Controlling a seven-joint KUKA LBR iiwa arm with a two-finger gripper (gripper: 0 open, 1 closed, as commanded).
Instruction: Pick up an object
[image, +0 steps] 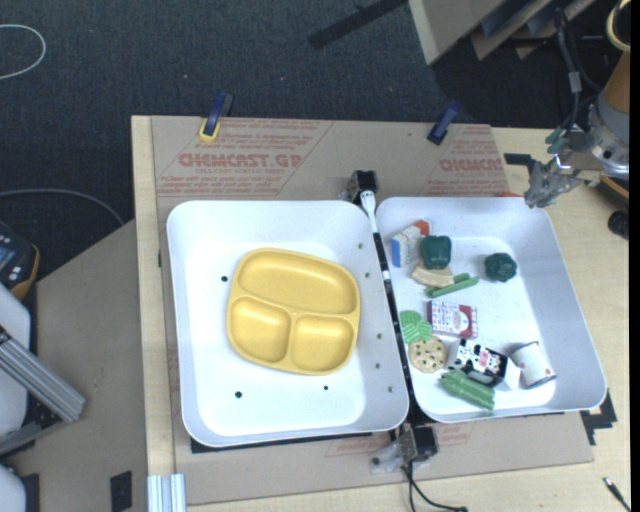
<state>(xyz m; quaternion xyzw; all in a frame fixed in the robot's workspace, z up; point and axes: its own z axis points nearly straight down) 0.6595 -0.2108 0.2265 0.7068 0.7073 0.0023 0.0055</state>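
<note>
A: Two white bins, side by side. Left bin (200, 390) in the middle of the frame, right bin (560, 290) at center right.

B: In the left one?

A: Just one big yellow tray (293, 310) with three hollows, lying flat. Lots of bare white floor all around it, up to the rim.

B: And the right one?

A: About ten small things, crowded in the left and lower part. One dark green cup (436, 250), one dark green lump (500, 266), one red and white carton (408, 240), one pink box (452, 319), one cookie (428, 354), one black and white toy (481, 363), one white cup (531, 362) tipped over, one green veggie (469, 390) at the bottom edge. Bare floor along the top and right side.

B: The gripper?

A: Up at the upper right (544, 188), over the far corner of the right bin, well apart from the toys. Nothing between the fingers. Open or shut, cannot tell, too small and blurry.

B: Around the bins?

A: Brown board (300, 150) under both, two clamps at its top edge, one yellow and blue clamp (213, 120), one dark blue clamp (443, 124). Dark carpet beyond.
</note>
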